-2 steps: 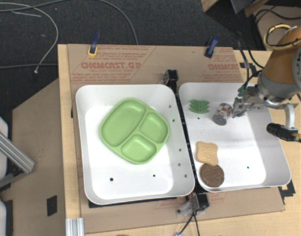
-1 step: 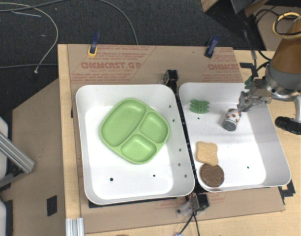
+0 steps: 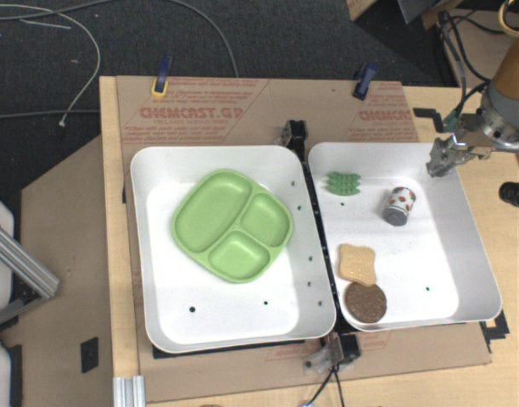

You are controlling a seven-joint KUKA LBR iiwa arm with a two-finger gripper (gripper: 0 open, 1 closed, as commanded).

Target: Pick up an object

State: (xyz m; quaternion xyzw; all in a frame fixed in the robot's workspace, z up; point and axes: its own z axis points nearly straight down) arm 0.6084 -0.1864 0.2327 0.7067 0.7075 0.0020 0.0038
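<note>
**Nothing picked yet, 4 candidates in the right bin**

Plainly, the things I could pick all lie in the right bin (image 3: pixel 463 253). A small cup (image 3: pixel 399 205), white with red dots and tipped on its side, lies in the upper middle. A green leafy piece (image 3: pixel 343 183) sits toward the upper-left corner. A tan toast slice (image 3: pixel 357 264) lies low on the left side, touching a round brown patty (image 3: pixel 365 302) just below it.

My gripper (image 3: pixel 443 153) hangs over the upper-right rim of that bin, near the cup but apart from it, with nothing between its fingers; whether the jaws are wide or narrow I cannot tell.

The left bin (image 3: pixel 158 312) holds a green plate (image 3: pixel 232 225) with 3 compartments, lying flat, well apart from me on the desk (image 3: pixel 514 261).

The risks, as I judge them: the cup may roll away when touched, since it lies on its curved side. The toast and patty are flat and low, so my fingers could scrape the bin floor and close over them. Descending where I hang now could strike the rim.
</note>
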